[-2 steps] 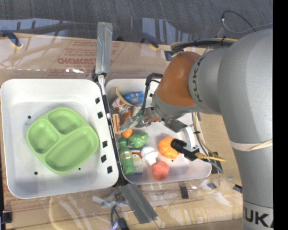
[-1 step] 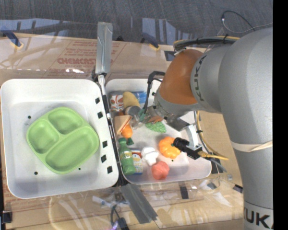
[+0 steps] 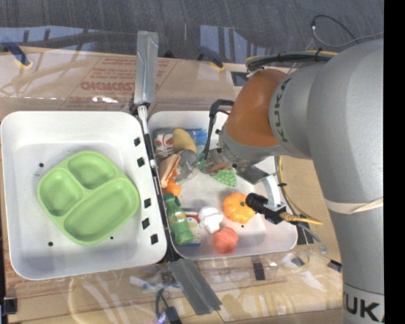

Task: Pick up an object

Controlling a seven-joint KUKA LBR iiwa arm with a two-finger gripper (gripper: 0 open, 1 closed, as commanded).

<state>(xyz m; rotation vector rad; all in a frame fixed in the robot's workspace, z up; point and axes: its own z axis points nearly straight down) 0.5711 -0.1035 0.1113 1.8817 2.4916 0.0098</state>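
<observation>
Beneath the arm [image 3: 310, 113], end effector [image 3: 206, 162] mostly hidden; toys crowded.

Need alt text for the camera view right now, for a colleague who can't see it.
The grey arm reaches into the right bin among small toys, including an orange pumpkin and a green bottle. The left bin holds a green divided plate.
</observation>
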